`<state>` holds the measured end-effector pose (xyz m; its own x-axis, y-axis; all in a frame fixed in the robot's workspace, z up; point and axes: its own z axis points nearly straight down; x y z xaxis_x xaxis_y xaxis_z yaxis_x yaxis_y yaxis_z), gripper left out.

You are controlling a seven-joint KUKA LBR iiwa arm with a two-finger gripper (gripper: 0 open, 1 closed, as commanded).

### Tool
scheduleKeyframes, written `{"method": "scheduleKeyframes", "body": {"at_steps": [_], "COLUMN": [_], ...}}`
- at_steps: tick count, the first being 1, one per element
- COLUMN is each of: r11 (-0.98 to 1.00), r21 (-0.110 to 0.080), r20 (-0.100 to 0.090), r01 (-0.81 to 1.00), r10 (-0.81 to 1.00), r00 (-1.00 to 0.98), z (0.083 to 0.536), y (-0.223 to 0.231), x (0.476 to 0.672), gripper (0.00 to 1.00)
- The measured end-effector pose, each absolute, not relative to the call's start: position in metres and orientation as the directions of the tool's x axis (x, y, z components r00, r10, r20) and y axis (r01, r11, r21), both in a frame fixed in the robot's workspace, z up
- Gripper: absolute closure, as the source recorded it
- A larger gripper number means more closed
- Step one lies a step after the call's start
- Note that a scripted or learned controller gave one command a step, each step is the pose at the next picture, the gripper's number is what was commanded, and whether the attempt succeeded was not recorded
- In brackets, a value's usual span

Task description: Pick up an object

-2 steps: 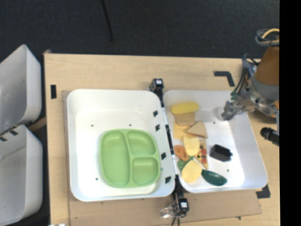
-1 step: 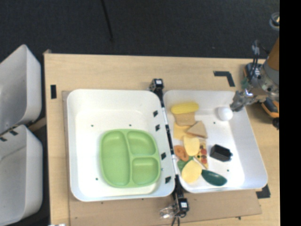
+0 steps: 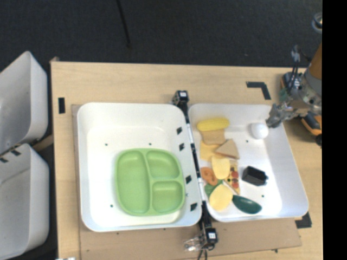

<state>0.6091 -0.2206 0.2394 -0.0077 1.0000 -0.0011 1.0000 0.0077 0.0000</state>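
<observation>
pincer (image 3: 275, 116): right edge, over right bin (image 3: 282, 191) rim, grip state unreadable | white ball (image 3: 258, 130): just beside, likely target | green tray (image 3: 150, 181): left bin (image 3: 95, 145)

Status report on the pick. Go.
Claw at right bin's top right corner, holding nothing. White ball just beside it, untouched. Food pile further left; path to ball clear.

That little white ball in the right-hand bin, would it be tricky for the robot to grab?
Probably. The white ball looks round and smooth, so it may roll away if nudged or slip from the gripper. It lies apart from the other items, on the flat floor of the right bin, so nothing would stop it. It looks small, likely light.
</observation>
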Motion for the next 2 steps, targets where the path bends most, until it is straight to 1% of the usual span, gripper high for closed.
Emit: {"method": "scheduleKeyframes", "body": {"at_steps": [1, 2], "r11": [0.005, 0.007], "r21": [-0.002, -0.002], "r20": [0.001, 0.002], "r01": [1.000, 1.000], "r10": [1.000, 1.000], "r00": [-0.005, -0.007], "z": [0.238, 0.228], "y": [-0.178, -0.120], "x": [0.598, 0.595], "gripper": [1.00, 1.00]}}
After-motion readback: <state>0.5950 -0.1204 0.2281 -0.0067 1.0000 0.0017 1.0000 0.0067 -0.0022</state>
